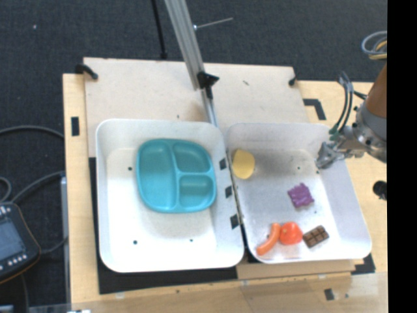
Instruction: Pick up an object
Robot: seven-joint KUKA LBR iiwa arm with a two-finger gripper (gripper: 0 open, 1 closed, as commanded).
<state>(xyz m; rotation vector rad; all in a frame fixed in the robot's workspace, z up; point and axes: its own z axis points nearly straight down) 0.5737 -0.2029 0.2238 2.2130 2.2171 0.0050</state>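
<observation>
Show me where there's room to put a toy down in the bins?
Right bin: bare floor in the middle, between the yellow piece and the purple block. Left bin: bare strips left of and below the teal tray. Crowded: the right bin's near end, where the orange toy and brown block lie close together.

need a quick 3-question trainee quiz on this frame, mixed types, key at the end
1. True or false: the teal divided plate lies in the left bin.
2. Which item in the right bin lies nearest the divider? A) purple block B) yellow piece C) brown block
3. Fill in: the orange item lies just left of the ____ block.

Key: 1 true; 2 B; 3 brown. The gripper hangs over the right bin's far right edge.
</observation>
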